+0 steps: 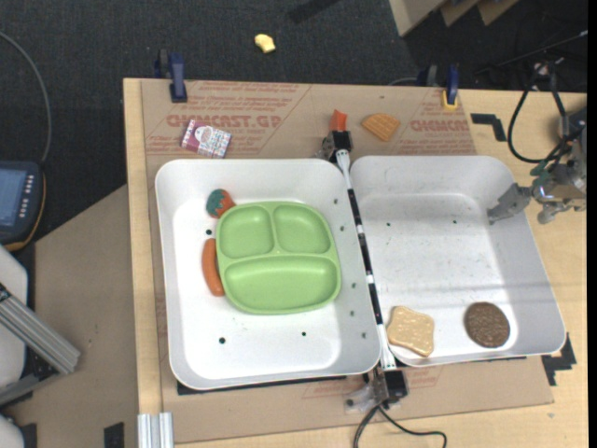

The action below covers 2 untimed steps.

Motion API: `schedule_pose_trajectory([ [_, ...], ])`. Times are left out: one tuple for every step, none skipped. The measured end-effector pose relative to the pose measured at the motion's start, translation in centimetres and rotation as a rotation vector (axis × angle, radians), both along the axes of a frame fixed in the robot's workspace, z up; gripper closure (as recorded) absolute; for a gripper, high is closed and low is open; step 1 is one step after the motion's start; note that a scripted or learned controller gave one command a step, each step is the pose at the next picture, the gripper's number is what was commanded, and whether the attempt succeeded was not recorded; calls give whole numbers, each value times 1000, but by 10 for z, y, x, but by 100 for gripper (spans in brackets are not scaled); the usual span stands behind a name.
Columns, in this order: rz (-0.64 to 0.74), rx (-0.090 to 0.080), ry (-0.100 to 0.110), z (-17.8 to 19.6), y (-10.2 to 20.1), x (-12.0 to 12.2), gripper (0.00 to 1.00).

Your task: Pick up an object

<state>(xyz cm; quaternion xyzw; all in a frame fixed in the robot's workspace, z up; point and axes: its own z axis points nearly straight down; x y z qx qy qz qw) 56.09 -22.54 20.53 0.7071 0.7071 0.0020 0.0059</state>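
Observation:
The right bin (448, 180) holds a tan square cracker (411, 330) at its front left corner and a round brown cookie (487, 324) near its front right. In the left bin (182, 250) lies a green divided plate (277, 256), with an orange sausage-shaped toy (213, 267) along its left side and a small red and green toy (219, 202) at its back left corner. My gripper (519, 200) sits at the right bin's far right rim, well away from the cracker and cookie, with nothing seen in it.
On the cardboard behind the bins lie a pink packet (205, 138), an orange piece (338, 119) and a tan cracker (380, 126). Blue clamps (173, 73) hold the board's back edge. Cables (532, 124) hang at the right.

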Motion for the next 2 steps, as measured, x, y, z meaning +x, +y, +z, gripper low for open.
schedule_pose_trajectory([
  [-1,9,18,-97,6,-15,0],
  [-1,4,9,-41,3,-43,0],
])
